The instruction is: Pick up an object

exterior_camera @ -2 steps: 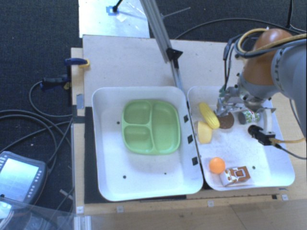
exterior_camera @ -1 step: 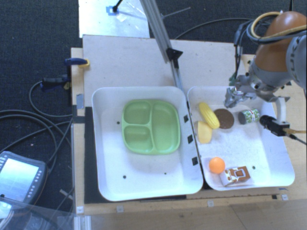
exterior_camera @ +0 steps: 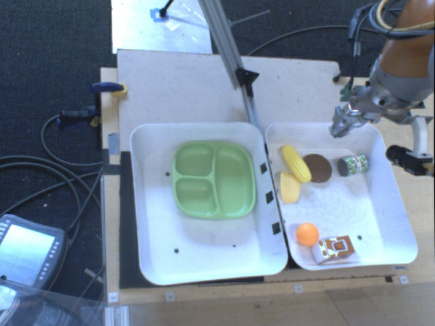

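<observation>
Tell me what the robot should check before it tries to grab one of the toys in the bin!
1. Gripper sits over the right bin where the toys are: ok, it hangs above the bin's far edge.
2. Fingers open and ready: cannot tell, they are too small and blurred.
3. Nothing already held: cannot tell.
4. A toy stands free and easy to grab: ok, the small can and the orange ball each lie apart from the rest.
5. Crowded toys to avoid: not ok, the corn, the yellow piece and the brown disc lie packed together.
6. Gripper is right above a toy: not ok, the can lies nearer the front.
</observation>
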